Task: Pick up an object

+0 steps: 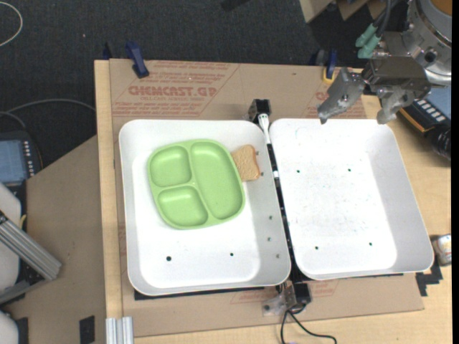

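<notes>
A green three-compartment plate [195,183] lies in the left white bin [143,264]. A tan slice of toast [247,163] rests beside the plate's right rim, near the bin's right wall. My gripper [356,109] hangs above the far edge of the right white bin [351,192], well to the right of the toast. Its two grey fingers [336,100] are spread apart with nothing between them.
Both bins sit on a brown cardboard sheet [172,84] with blue clamps at its far edge. A black clip [259,109] sits at the far end of the seam between the bins. Cables and equipment crowd the far right corner.
</notes>
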You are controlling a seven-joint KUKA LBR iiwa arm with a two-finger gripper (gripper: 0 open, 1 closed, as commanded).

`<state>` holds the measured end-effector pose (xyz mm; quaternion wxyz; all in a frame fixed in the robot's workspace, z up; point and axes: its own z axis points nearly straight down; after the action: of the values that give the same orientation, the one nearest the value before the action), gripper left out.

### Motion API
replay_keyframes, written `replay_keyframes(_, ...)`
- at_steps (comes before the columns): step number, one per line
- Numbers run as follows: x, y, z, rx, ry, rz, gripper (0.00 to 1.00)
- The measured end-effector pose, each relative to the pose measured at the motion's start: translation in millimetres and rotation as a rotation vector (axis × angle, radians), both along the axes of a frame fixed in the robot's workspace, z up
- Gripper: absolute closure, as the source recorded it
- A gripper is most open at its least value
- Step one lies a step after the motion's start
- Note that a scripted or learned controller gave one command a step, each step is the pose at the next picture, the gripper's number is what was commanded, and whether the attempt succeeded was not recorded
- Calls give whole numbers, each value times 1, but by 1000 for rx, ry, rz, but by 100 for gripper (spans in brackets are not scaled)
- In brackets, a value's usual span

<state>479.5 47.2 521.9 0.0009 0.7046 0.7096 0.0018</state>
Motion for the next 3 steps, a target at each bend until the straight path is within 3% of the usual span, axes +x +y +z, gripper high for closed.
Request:
replay_keyframes(1,0,61,14,0,0,1,0)
replay_keyframes(2,0,77,13,0,1,-5,0)
replay_keyframes(3,0,115,13,0,1,-2,0)
